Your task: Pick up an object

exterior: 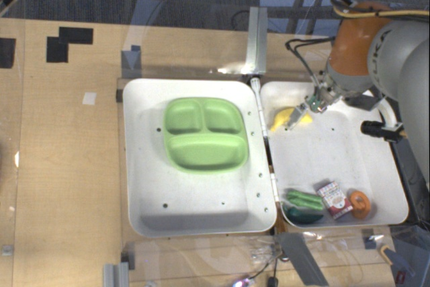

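Currently, the scene reads as follows.

Arm: grey KUKA arm with an orange band [355, 44] above the wrist; it enters from the right and slants down into the far part of the right bin.

Gripper: small two-finger end effector [313, 104], low over the far left part of the right bin; finger state cannot be told at this size and angle.

Target object: yellow banana-shaped plastic item [287, 118], lying on the floor of the right bin near its far left corner, close to the dividing wall.

Target relative to gripper: the yellow item lies just beside the gripper tip, on its left and slightly nearer the camera; the tip meets or overlaps the item's right end, but contact cannot be confirmed, and the item is not visibly between the fingers.

Right bin: shallow white rectangular tray [336, 158], holding all loose items.

Near-edge group: dark green elongated vegetable-shaped item [304, 201] near the near left corner; small red-and-white printed carton [333, 199] just to its right; round orange item [359, 203] just beside the carton. This group lies well apart from the gripper.

Left bin: shallow white rectangular tray [144, 165], holding a light green plastic plate with three compartments [204, 133] towards its far side.

Bench: light wooden surface [60, 144] bearing both bins side by side.
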Robot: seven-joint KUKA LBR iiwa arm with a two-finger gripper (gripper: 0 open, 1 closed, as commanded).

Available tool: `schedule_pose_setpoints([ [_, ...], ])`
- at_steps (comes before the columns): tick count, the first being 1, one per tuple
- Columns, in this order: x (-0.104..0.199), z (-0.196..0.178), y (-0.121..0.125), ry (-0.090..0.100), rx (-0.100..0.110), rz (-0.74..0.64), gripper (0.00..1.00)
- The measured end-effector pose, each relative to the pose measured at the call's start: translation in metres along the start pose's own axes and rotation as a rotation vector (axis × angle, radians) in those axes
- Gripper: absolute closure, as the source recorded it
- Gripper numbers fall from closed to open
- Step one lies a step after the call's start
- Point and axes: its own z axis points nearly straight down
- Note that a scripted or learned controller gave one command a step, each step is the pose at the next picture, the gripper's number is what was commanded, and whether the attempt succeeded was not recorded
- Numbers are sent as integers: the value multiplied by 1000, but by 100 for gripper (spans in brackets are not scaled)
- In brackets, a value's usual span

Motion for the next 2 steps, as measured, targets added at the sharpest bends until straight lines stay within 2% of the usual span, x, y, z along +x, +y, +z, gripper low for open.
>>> schedule_pose_setpoints([
  [1, 3, -14, 9, -3, -22, -8, 100],
  [2, 76, -134, -16, 7, -24, 36, 100],
])
